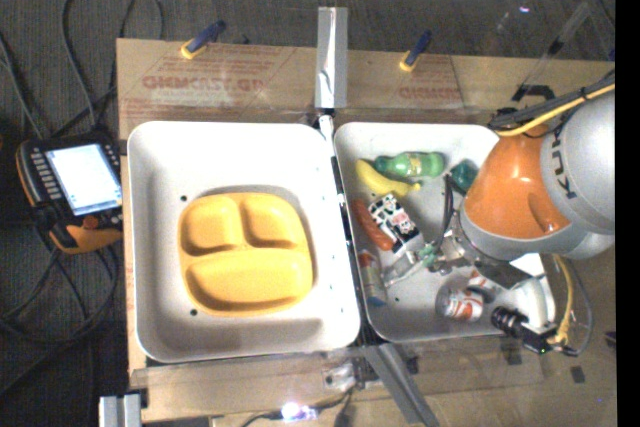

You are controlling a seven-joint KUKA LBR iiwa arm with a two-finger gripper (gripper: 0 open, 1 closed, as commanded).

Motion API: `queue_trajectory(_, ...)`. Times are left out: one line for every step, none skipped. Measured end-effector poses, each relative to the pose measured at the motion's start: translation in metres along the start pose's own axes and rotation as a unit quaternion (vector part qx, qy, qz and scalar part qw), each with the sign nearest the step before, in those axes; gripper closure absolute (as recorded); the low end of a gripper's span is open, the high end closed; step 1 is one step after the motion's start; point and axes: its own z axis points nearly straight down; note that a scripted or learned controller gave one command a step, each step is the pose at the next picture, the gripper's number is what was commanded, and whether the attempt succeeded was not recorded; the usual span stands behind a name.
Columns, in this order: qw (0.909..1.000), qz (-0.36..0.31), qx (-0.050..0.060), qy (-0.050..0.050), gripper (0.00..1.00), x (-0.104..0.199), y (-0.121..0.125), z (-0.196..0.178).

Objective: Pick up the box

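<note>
Metal fingers of the two-finger gripper reach down into the right-hand shallow white bin, low and right of centre in the frame, under the arm's orange band and grey body; how wide they are parted cannot be told from here, and nothing can be seen caught between them. Just to the upper left of the fingertips lies the small black-and-white patterned box, resting on the bin floor, near the gripper but apart from it as far as the view shows. By this evidence the pick is not yet made: the arm is down in the right bin close to the box, and closing on it and lifting are still to do. Around the box the same bin holds a long orange-red carrot-like item along its left wall, a yellow banana-shaped toy and a green plastic bottle toward the upper edge, a teal object partly behind the arm, and a red-and-white can lying lower right. The left-hand white bin holds one thing, a yellow three-section divided plate, set in its middle.
</note>
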Motion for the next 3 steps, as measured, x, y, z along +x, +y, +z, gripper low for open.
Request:
queue_trajectory(1.0,-0.001,0.001,0.003,1.0,0.003,0.001,-0.008)
queue_trajectory(0.9999,0.008,0.01,0.007,1.0,0.1,0.021,-0.092)
queue_trajectory(0.9993,0.035,0.011,0.007,1.0,0.127,0.027,-0.092)
